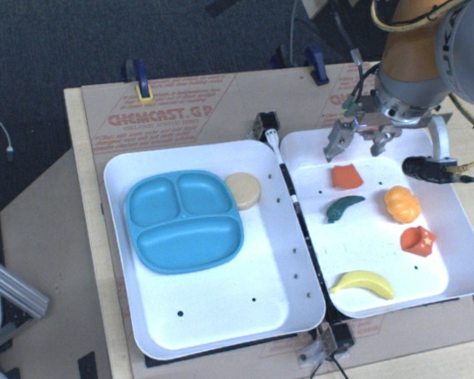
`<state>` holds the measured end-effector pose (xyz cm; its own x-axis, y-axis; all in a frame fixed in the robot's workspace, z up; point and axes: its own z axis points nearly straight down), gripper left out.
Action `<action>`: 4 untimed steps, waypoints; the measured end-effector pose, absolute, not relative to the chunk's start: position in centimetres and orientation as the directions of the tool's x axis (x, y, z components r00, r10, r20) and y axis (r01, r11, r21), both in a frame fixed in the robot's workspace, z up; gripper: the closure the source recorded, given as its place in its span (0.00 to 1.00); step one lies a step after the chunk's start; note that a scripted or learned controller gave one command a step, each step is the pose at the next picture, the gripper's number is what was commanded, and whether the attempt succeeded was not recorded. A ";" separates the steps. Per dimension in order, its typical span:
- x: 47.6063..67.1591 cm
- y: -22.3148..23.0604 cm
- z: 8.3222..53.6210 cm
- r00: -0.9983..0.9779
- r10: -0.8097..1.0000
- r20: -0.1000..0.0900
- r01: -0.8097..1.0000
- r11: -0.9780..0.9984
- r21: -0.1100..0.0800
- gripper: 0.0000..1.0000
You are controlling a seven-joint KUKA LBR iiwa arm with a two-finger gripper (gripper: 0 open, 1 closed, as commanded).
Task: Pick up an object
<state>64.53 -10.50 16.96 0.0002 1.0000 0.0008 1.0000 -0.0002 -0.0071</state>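
Here the surface (98, 244) carries two white bins side by side. The left bin (218, 315) lies well away from the fingers and holds a blue divided tray (185, 219) with a pale round disc (243, 189) touching the tray's far corner. The right bin (453, 274) sits under the arm (424, 33), whose gripper (358, 144) hangs over the bin's far edge with its two fingers (337, 144) spread wide and nothing between them.

Just beneath and a little nearer the camera than the fingers lies the orange-red block (346, 177), the closest candidate. It looks like a small, squarish toy piece with flat faces, probably light and stiff; a grip across two opposite flat sides should hold well, though smooth plastic could slip if caught at a corner.

Farther from the fingers, at the bin's near edge, is the yellow banana (363, 285), curved and long, best taken across its middle. Out toward the arm's side sits the orange pumpkin-like piece (402, 203), rounded and likely to roll out of a pinch. Beyond it is the red pepper-like piece (417, 241), lumpy and small. Close to the block, on its near side, lies the dark green pod (343, 206), thin and low, hard to catch without scraping the bin floor.
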 end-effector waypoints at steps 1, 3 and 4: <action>63.7 -10.2 10.8 0.000 1.000 0.001 1.000 0.000 -0.008 0.00; 63.9 -10.0 18.8 -0.001 1.000 -0.002 1.000 0.001 0.009 1.00; 64.1 -10.0 24.3 -0.001 1.000 -0.002 1.000 0.001 0.009 1.00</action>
